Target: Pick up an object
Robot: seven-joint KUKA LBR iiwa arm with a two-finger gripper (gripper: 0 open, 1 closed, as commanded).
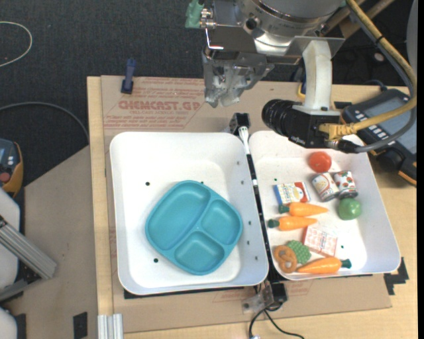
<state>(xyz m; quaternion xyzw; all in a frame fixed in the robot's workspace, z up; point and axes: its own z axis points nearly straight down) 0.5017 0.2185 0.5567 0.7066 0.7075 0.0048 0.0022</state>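
Pretzel (285, 257) (front), carrots (301, 216), tomato (320, 161)

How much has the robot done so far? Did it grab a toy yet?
Nothing looks picked up yet. The gripper hangs above the bench behind the bins, with no toy seen in it. The tomato, carrots and other toys lie in the right bin. Reaching down and grabbing one is left.

**A Robotics Lab Bench**

The place was a robotics lab. Two white bins (126, 198) sat on a cardboard sheet (159, 106). Behind the bins stood the robot arm (285, 20) among loose cables (371, 40); left of them lay dark carpet (40, 79).
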